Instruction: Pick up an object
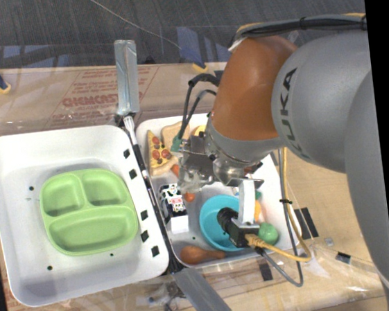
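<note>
The gripper [191, 172] hangs low in the right bin [272, 177], under the arm's orange band. The wrist hides its tip, so I cannot tell whether the jaws are spread or pressed together, and nothing shows pinched between them. The nearest candidate is a small black-and-white piece [173, 197] just beside the gripper, against the bin's left wall, with a white block [178, 223] just in front of it. It looks light and rigid, but so close to the wall it probably leaves little room for a jaw on that side. A toy pizza slice [157, 152] lies flat at the back, likely thin and hard to get under. The blue bowl [212, 220] is probably smooth, light plastic, best pinched across its rim. In the left bin [12, 207] sits a green divided plate [87, 211], well apart from the gripper.
</note>
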Motion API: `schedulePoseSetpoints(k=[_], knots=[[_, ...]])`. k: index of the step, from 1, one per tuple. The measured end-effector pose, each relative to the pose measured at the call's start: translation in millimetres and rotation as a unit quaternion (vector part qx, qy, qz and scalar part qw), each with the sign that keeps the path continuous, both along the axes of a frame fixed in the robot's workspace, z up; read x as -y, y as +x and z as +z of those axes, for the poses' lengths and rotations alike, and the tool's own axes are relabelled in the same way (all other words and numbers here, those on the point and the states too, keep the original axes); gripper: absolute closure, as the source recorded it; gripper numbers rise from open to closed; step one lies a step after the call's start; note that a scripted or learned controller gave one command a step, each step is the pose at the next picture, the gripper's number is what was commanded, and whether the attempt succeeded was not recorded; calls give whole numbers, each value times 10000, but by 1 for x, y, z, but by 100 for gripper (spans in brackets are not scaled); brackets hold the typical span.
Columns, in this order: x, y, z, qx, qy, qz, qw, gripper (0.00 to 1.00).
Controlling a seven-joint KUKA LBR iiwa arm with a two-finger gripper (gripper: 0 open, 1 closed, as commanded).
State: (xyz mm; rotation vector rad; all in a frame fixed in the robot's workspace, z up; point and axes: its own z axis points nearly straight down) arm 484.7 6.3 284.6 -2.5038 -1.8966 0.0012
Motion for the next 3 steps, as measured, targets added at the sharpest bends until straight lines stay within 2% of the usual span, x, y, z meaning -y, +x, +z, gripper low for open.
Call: schedulePoseSetpoints(k=[1,2,3], knots=[[49,-9,-75,-28,4,928,9957,100],[123,-9,-190,-17,14,2948,9555,100],[32,-7,-93,2,9,1031,9947,100]])
